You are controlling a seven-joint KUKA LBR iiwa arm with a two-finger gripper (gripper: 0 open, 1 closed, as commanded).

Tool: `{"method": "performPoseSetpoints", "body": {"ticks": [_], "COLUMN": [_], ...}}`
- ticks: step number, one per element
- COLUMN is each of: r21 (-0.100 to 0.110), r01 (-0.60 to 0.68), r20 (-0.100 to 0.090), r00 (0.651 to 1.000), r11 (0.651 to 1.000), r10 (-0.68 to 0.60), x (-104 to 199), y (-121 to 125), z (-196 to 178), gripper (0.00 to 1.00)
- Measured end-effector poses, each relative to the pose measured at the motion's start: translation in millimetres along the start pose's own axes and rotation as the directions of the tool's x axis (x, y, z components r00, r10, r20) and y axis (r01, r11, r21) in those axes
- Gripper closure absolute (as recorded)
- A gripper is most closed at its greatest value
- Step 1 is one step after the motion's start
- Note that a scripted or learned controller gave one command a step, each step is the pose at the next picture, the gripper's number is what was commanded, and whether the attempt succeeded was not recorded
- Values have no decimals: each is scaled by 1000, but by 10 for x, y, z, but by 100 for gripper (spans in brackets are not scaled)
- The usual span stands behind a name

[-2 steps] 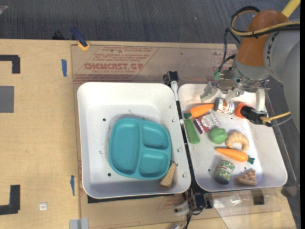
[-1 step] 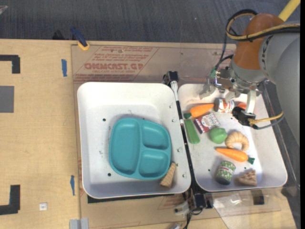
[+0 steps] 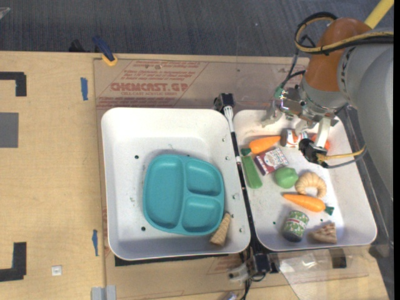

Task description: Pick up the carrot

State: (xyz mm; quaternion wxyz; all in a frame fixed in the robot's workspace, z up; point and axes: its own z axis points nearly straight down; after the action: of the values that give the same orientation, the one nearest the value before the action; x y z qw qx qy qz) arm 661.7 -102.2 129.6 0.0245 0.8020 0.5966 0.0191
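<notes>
Two orange plastic carrots in right white bin (image 3: pixel 365 224): one with green top (image 3: pixel 305 202) low centre, untouched; second orange carrot-like piece (image 3: pixel 264 144) upper left, just beside grey two-finger gripper (image 3: pixel 299 132); grasp state: cannot tell; nothing visibly lifted, pick not yet done; "CHEMCAST GP" legible on brown sheet (image 3: pixel 153 80).

Dark grey carpet floor (image 3: pixel 187 11) beyond tan wooden bench (image 3: pixel 44 186).
</notes>
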Motion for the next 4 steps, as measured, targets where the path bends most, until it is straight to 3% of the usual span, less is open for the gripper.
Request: {"method": "performPoseSetpoints", "body": {"ticks": [1,4], "r21": [-10,-10], "r01": [87,22], "r20": [1,-1], "r00": [996,1000], "r11": [996,1000], "r10": [-87,-22], "x": [-16,-4], "y": [-67,-69], "z": [7,8], "gripper": [0,0]}}
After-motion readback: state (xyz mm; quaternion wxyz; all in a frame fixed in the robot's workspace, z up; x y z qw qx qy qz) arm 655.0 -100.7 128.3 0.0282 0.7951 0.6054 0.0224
